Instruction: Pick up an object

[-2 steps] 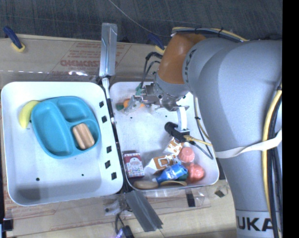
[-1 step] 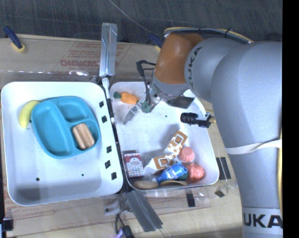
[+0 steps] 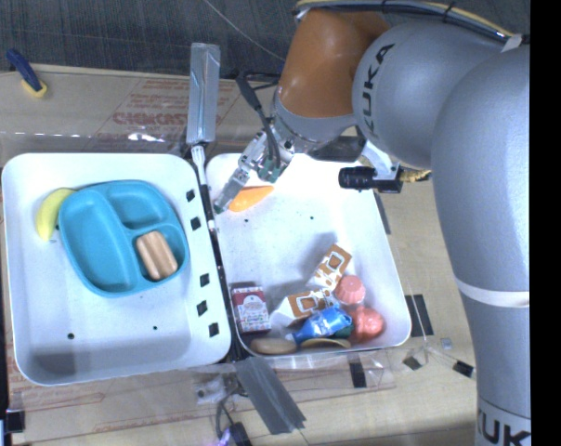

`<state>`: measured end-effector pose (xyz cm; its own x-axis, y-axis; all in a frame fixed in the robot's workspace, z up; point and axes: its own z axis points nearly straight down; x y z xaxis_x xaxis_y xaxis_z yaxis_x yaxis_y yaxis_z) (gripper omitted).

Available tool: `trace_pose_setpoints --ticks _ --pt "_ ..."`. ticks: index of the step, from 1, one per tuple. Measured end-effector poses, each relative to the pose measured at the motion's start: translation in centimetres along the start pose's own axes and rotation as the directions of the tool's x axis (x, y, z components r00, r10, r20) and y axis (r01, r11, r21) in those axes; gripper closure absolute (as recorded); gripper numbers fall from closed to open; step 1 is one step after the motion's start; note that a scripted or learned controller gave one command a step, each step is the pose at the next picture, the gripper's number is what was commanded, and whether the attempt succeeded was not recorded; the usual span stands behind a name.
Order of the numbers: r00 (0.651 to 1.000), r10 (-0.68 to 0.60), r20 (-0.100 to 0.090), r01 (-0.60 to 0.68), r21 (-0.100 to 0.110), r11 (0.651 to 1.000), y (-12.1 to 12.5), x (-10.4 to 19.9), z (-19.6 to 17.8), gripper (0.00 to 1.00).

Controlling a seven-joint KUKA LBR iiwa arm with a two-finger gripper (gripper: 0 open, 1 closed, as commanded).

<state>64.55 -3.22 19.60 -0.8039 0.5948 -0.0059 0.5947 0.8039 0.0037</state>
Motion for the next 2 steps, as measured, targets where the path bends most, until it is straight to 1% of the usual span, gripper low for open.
trace_pose_setpoints --ticks 1,2 --pt "0.95 0.311 -0.003 -0.311 0.005 0.95 1.3 1.2 0.4 0.0" --pt "0.922 0.386 0.002 -0.386 -0.001 0.922 -1.5 2.7 -10.2 0.0"
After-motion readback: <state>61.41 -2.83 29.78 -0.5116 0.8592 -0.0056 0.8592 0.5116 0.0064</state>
